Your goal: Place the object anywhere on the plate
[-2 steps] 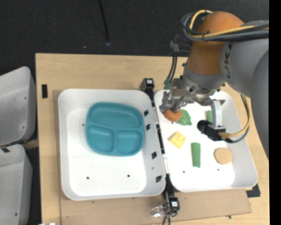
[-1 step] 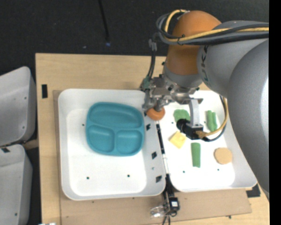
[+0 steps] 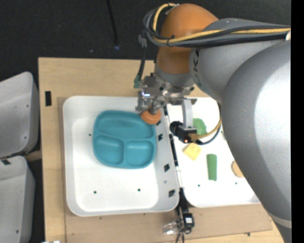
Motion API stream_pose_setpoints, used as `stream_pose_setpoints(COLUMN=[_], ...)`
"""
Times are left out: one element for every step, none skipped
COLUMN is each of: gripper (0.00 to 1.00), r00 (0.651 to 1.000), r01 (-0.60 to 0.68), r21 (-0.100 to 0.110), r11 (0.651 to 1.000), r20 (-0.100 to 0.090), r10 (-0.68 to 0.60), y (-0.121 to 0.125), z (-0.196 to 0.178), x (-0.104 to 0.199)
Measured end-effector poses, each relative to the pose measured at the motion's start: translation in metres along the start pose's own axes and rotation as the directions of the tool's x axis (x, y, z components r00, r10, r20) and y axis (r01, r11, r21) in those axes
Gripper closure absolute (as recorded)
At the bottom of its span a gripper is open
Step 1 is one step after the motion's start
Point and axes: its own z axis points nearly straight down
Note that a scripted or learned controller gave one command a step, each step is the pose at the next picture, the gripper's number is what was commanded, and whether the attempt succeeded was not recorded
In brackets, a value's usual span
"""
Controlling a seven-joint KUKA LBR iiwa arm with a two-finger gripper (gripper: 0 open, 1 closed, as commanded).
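The gripper [image 3: 151,110] hides its grip (cannot tell) above the orange object [image 3: 151,117] at the plate [image 3: 124,139] rim.

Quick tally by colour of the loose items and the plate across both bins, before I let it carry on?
Teal: 1, the plate in the left bin
Orange: 1, small object at the gripper, over the plate's upper right edge
Green: 2, block and stick in the right bin
Yellow: 1, wedge
Tan: 1, piece partly behind the arm
Total: 6
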Motion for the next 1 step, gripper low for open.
stream_pose_setpoints(gripper=[0.0], r00=[1.0], r01=[-0.004], r21=[0.002], r11=[1.0], r20=[0.002], r10=[0.004], y=[-0.0008], z=[-0.0001], x=[-0.0035])
